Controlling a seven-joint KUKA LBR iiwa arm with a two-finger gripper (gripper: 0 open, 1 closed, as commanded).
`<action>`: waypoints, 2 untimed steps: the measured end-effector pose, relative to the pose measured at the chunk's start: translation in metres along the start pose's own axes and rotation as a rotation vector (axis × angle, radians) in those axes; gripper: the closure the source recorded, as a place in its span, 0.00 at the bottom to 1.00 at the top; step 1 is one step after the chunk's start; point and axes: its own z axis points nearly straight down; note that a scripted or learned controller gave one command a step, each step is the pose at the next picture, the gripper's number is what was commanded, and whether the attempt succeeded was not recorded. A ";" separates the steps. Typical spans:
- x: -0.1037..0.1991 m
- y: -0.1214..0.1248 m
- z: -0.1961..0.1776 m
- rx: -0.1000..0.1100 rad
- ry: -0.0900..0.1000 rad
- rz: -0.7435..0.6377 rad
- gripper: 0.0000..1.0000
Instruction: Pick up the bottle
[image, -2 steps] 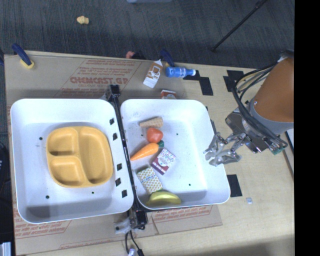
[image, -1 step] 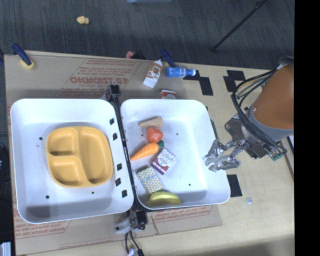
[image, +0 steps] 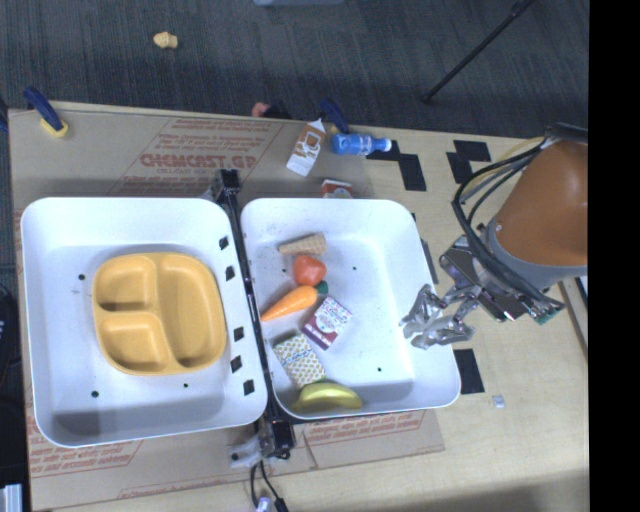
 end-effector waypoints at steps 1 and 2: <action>-0.001 0.000 -0.010 0.000 0.000 -0.001 1.00; 0.003 0.002 0.005 0.001 0.000 -0.091 1.00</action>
